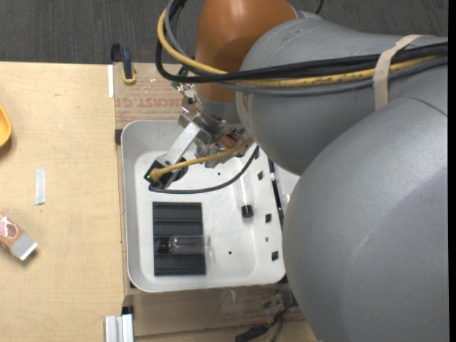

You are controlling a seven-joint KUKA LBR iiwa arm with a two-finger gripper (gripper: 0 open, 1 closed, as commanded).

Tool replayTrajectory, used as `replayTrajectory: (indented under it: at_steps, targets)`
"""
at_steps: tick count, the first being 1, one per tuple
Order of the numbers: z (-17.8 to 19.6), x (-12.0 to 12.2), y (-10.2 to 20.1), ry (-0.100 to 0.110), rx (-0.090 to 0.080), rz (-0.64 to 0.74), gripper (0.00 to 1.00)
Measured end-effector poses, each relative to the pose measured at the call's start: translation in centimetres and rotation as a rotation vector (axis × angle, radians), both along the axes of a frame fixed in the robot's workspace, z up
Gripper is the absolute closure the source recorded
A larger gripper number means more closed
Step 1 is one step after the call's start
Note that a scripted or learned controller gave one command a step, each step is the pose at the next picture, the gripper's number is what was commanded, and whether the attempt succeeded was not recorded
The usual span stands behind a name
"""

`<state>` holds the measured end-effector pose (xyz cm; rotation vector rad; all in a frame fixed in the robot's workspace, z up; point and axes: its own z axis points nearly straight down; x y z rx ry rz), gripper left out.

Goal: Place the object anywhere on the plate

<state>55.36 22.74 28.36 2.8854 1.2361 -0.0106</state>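
Note:
My gripper [211, 137] hangs low over the back of the white bin [137, 191], under the orange band of the wrist. A black ribbed block [178, 223] lies flat in the bin's front left, and a small clear bulb [179, 245] rests on it. A thin clear tube with a black cap [246, 197] lies to the right of the block, pointing front to back. At the far left edge of the view, a curved orange-yellow rim [3, 128] shows on the wooden table. The gripper stands behind the block and apart from it.
My grey arm covers the right half of the view and the bin's right side. On the wooden table [64, 276] to the left lie a small pale strip [40, 187] and a wrapped packet [16, 238]. A blue clamp [127, 63] stands at the back.

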Motion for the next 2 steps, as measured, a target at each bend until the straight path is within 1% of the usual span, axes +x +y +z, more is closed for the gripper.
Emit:
replayTrajectory:
  at_steps: [1,2]
  targets:
    - [0.02,-0.01,0.03,0.000,0.000,0.001,0.00]
    - [0.02,-0.01,0.03,0.000,0.000,0.001,0.00]
